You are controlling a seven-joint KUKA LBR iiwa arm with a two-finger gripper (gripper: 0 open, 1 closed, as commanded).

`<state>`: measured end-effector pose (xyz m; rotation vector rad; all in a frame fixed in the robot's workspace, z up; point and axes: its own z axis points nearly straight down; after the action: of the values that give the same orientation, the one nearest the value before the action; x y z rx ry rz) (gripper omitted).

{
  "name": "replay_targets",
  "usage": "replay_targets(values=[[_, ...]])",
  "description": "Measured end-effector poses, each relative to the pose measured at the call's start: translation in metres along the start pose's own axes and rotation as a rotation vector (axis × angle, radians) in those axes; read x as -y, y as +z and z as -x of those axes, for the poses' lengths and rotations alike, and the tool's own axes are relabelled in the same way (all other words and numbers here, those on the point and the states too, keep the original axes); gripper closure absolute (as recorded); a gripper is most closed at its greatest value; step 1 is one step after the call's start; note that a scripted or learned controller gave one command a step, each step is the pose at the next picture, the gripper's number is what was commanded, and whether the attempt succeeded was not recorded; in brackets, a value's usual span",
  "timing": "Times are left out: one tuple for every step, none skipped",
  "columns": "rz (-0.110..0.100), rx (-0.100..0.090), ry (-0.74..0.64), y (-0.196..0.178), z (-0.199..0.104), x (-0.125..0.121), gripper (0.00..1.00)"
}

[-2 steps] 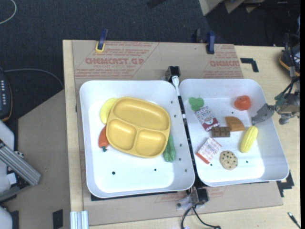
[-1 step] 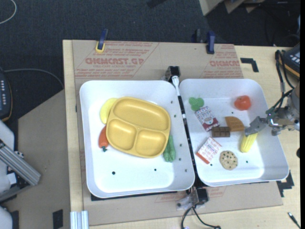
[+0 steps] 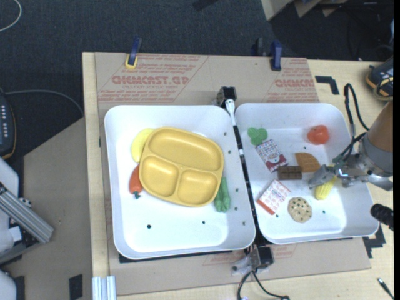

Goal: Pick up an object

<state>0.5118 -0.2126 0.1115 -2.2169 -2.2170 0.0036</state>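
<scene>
Down by the right bin's (image 3: 294, 112) right edge, the gripper (image 3: 326, 179) sits low over a small yellow piece (image 3: 323, 190) — whether it pinches it I cannot tell. Nearby lie a cookie (image 3: 300, 209), a brown block (image 3: 307, 162) and a red ball (image 3: 318, 134). A yellow tray (image 3: 181, 166) fills the left bin (image 3: 169, 233).

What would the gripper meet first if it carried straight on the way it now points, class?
Probably the small yellow piece at the gripper tip, lying on the right bin floor; its height above it is unclear.
</scene>
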Motion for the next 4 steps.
replay_targets(values=[[0.002,0.0,-0.001,0.029,-0.001,0.0,0.0],[0.006,0.002,0.0,0.016,0.0,-0.001,1.0],[0.011,0.006,0.001,-0.028,0.001,0.005,1.0],[0.013,0.006,-0.002,-0.081,-0.004,-0.005,1.0]])
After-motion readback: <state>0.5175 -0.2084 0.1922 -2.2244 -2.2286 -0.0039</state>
